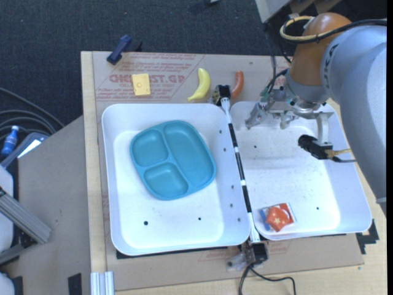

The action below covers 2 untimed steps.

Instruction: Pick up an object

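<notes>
Approach step: my pincer [271,117] hangs over the far end of the right bin [344,226], whether spread or closed I cannot tell, nothing visibly held; the orange-red packet [278,216] lies at the near edge, so next I should travel there and descend.

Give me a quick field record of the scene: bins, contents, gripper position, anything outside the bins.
left bin: blue divided plate
right bin: small orange-red packet near its front left corner
gripper: over the far end of the right bin, apart from the packet
behind the bins: banana, orange-red item, yellow square
grasp: nothing seen held
</notes>
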Available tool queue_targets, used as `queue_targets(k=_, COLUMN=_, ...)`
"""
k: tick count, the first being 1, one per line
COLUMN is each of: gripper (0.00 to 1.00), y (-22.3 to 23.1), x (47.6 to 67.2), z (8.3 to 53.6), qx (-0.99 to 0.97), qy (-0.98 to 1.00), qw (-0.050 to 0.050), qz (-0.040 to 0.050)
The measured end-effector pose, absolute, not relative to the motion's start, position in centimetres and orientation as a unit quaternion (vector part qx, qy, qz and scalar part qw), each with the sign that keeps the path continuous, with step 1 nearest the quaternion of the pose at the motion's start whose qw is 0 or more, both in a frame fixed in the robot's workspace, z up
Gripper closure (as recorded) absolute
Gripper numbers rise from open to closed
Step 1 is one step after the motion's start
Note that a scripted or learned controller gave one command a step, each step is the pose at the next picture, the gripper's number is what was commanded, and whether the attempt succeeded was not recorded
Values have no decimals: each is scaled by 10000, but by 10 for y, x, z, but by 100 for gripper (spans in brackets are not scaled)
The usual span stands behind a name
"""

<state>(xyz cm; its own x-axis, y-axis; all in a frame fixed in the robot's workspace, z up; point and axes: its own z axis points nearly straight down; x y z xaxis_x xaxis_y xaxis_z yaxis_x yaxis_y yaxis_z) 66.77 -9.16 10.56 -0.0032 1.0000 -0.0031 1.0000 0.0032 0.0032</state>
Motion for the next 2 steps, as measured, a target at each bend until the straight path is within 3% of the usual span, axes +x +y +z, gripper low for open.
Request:
queue_targets(k=1, gripper=100, y=-91, x=668, z=116, qx=7057, qy=7085, qw=38, qz=4)
queue_targets(k=2, gripper=0, y=-91, x=668, z=116, qx=7057, qy=7085, qw=35, qz=2)
